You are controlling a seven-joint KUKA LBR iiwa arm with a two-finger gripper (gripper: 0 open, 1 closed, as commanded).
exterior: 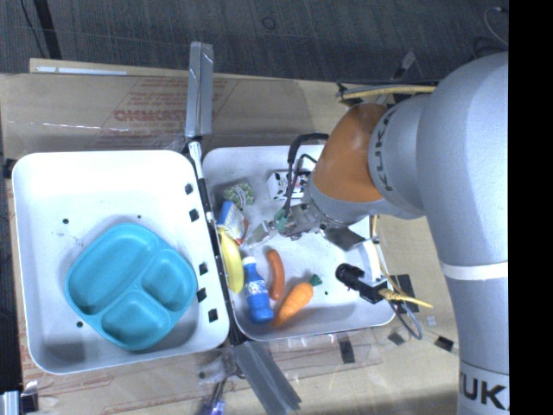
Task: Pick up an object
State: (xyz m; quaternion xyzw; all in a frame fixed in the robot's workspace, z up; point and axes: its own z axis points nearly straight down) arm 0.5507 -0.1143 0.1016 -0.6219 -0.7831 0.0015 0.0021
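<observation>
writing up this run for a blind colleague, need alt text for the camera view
A grey robot arm with an orange band reaches from the right over the right white bin, its gripper low among small items: a toy carrot, a blue bottle, a banana and a sausage. The left white bin holds a blue divided plate.

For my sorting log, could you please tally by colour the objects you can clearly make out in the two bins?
Blue: 2, divided plate, bottle
Orange: 2, carrot, sausage-shaped piece
Yellow: 1, banana
Total: 5; the clutter near the end effector is too small to tell.
</observation>
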